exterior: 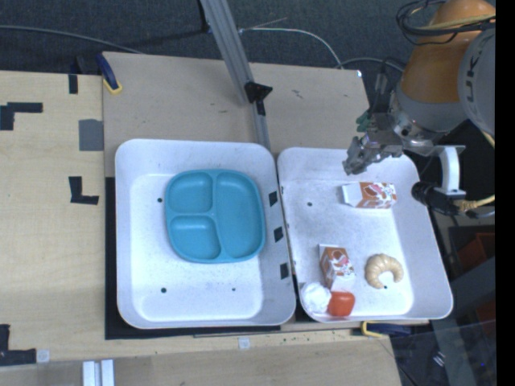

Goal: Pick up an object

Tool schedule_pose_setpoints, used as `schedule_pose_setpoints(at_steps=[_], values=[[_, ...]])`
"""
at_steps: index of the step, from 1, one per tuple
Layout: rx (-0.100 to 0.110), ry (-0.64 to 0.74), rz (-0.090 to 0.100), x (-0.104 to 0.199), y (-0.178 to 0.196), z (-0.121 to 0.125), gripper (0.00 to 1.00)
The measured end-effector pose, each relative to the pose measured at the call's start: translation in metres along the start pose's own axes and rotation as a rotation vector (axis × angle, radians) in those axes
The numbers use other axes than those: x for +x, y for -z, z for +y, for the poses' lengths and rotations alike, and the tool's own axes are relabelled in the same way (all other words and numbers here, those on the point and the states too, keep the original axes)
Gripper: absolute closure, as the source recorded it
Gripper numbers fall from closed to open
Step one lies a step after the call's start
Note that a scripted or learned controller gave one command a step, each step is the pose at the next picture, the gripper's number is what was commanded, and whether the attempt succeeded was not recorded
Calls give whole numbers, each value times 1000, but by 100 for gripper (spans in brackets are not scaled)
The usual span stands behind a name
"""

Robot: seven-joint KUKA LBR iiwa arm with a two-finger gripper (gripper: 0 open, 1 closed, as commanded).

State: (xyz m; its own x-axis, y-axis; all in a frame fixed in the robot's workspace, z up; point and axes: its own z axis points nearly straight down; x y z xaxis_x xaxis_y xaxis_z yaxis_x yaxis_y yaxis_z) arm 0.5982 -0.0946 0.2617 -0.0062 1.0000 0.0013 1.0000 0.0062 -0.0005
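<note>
Hand (356, 164) above right bin (418, 240)

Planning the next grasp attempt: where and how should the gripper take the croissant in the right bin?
Grip the croissant across its thick middle, coming straight down from above. It lies flat, curved, tips pointing down-view, with bare bin floor around it. The gripper hangs near the bin's far edge.

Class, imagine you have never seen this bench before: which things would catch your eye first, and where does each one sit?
The blue divided plate stands out most, lying alone in the left bin. Next comes the grey and orange arm reaching in from the right, its claw hanging over the far edge of the right bin. In that bin lie small food items: a carton near the claw, and nearer the front a croissant and a red tomato.
</note>
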Motion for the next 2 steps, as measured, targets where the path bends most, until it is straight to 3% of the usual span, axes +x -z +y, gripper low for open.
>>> schedule_pose_setpoints(at_steps=[2], values=[[3, -1, 0, 90, -24, 6, 100]])
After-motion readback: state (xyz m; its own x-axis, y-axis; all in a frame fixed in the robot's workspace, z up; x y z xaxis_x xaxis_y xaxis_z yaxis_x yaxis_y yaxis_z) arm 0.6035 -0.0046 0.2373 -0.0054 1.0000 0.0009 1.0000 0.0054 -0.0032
